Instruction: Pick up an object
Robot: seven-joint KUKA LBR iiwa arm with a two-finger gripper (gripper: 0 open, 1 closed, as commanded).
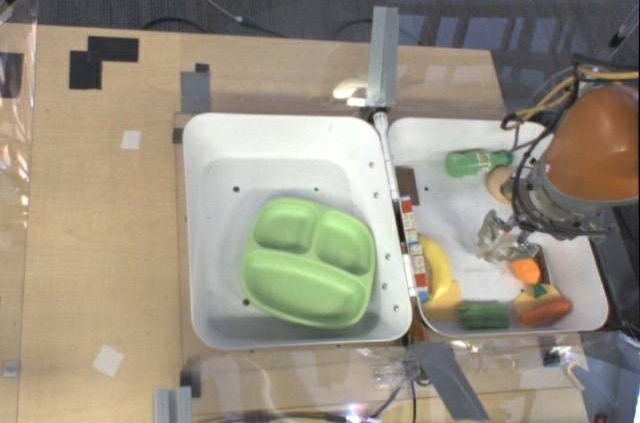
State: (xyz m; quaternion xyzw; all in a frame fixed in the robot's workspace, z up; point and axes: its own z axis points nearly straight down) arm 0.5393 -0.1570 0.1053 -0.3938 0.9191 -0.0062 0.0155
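Observation:
My gripper [497, 240] hangs low over the right bin [455, 206], under the arm's orange band, just left of an orange toy piece [526, 271]. A yellow banana [438, 273] lies at the bin's left side. A dark green block [484, 315] and a red-and-orange toy [541, 308] rest along the front wall. A green bottle [476, 162] lies near the back, with a tan round piece [498, 179] beside it, partly hidden by the arm. Nothing shows between the fingers.
The left bin [215, 161] holds a light green divided plate [309, 261]. A grey post [383, 61] stands behind the divider between the bins. Black markers and cables lie on the wooden bench.

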